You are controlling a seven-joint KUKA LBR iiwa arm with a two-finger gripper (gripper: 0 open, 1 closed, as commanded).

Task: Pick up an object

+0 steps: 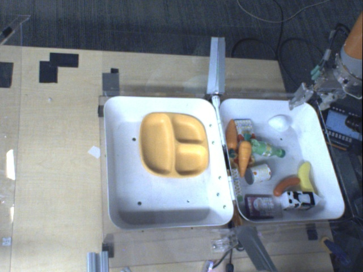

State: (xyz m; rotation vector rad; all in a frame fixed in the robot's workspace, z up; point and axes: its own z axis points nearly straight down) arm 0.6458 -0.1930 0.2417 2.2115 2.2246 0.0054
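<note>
Jaws [303,97] at the right bin's [334,208] far right corner, blurred; spread or pressed together cannot be told. Carrot [244,157] among clutter near the bin's left wall. Arm [353,55] cut off by frame edge.

Light wooden bench [51,169], dark carpet floor [125,10], loose black cable [283,7]

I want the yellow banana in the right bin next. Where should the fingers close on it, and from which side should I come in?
Grip the banana across its middle, coming straight down from above. It lies flat, its long axis running roughly up the view, so the narrow width suits the fingers. The sausage touches its lower left and the cow-patterned toy sits just below, so stay toward its upper half. The gripper is at the bin's upper right corner.
</note>
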